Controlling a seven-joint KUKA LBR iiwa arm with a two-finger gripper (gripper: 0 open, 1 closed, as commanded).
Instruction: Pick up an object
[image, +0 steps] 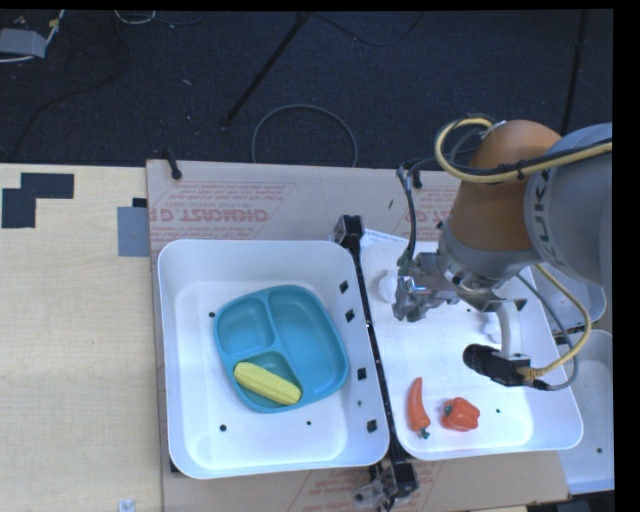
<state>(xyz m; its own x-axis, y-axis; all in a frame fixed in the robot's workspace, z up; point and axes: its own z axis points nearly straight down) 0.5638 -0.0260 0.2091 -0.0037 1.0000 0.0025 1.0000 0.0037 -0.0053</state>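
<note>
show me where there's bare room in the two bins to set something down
Left bin: bare floor around the blue plate holding the corn. Right bin: bare between the gripper and chili; crowded around the red pepper.

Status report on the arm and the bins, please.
Gripper low over right bin, holding nothing visible. Chili, red pepper lie loose. Corn on blue plate.
</note>
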